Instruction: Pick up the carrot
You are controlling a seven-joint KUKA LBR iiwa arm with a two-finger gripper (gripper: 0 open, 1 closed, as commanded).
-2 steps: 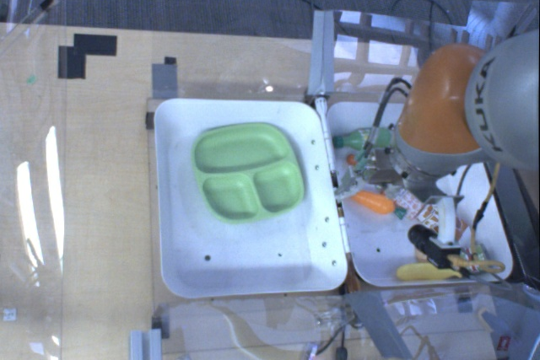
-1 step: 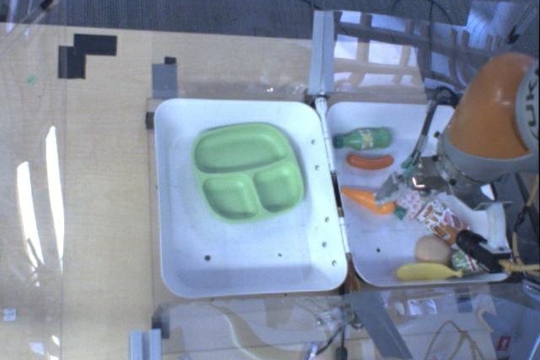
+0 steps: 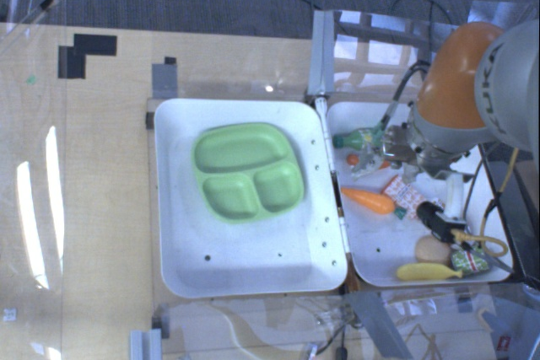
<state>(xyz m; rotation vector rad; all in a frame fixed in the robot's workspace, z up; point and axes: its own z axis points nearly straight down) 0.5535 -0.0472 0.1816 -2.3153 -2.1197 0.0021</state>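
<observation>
KUKA arm's gripper (image 3: 396,149) hovers over right bin (image 3: 371,261), approach phase. Carrot (image 3: 369,200) lies loose on bin floor just below-left of it, beside green tray (image 3: 247,171) bin. Grip state: can't tell. Next, prob: descend, straddle carrot.

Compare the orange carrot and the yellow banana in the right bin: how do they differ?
The tapered orange carrot lies near the right white bin's middle; the curved yellow banana lies by its near edge. The carrot is pointed at one end, the banana blunter. Both lie flat, roughly crosswise, and look alike in length.
</observation>
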